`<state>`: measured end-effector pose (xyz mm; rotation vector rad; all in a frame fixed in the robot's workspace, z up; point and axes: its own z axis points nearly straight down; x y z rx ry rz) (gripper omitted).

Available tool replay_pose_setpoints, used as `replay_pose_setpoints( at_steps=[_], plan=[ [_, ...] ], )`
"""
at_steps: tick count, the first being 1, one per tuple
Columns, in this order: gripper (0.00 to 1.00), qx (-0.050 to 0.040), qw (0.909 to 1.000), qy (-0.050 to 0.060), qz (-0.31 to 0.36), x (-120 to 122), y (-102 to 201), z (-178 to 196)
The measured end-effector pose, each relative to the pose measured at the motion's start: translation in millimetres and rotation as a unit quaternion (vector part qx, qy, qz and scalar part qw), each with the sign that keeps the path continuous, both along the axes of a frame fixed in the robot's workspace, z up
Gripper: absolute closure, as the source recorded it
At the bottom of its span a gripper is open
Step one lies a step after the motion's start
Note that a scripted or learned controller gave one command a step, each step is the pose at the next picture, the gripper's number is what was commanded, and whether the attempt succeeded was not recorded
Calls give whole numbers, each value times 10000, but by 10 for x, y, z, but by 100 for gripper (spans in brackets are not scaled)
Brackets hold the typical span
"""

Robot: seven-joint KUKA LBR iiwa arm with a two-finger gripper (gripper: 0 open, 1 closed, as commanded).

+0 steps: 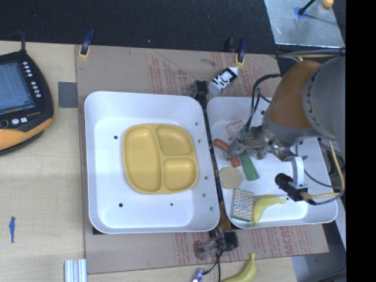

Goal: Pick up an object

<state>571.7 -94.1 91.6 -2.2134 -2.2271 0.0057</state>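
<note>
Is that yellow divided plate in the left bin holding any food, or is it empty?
Empty. The yellow divided plate lies flat in the left bin, and all three of its compartments show only bare yellow surface.

A wooden bench [41, 181] under brown cardboard [147, 63] meets dark carpet [147, 10].

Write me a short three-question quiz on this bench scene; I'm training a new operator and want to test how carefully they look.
1. True or false: the yellow plate lies in the right bin.
2. What lies nearest the end effector? A) green stick B) banana C) tablet
3. How many compartments does the plate have?

Key: 1. False, it lies in the left bin. 2. A. 3. Three.
</note>
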Motion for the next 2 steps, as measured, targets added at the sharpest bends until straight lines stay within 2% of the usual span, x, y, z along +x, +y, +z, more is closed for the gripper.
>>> replay_pose_setpoints(
  at_steps=[1, 2],
  plan=[
    [100, -2, 10000, 8, 11, 0, -9, 102],
    [100, 13, 10000, -6, -9, 352, 631, 1006]
  ],
)
